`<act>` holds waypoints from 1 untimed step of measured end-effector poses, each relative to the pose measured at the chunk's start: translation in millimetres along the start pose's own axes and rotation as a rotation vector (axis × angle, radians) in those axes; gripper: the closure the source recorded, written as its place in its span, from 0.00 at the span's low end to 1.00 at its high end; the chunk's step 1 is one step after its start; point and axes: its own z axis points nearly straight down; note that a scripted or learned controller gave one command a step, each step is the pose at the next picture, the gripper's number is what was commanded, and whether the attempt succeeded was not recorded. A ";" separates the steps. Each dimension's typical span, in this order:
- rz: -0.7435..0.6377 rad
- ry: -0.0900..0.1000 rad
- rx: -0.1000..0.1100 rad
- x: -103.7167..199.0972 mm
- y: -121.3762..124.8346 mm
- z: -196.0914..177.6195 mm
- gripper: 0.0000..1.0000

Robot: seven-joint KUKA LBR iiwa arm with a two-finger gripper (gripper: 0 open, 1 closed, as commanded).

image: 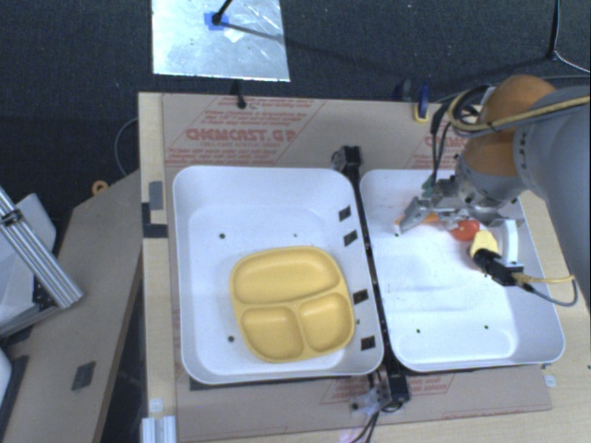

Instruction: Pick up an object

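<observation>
A smooth yellow plastic tray [292,302] with three rounded dips lies in the left bin [198,275]. The gripper [417,212] sits low in the right bin [443,340]; I cannot tell its grip.

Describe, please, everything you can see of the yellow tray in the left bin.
The yellow tray is a rounded-rectangular divided plate that looks like smooth, matte plastic. It has three compartments: one long section across the far side and two smaller ones nearer the camera. It lies flat and upright on the floor of the left bin, turned slightly askew, toward the bin's near right corner. All its sections hold nothing, and nothing but the bin floor touches it.
</observation>
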 end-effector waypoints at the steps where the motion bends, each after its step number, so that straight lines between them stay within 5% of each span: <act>1: -0.001 -0.001 -0.007 -0.4 2.1 -14.4 1.00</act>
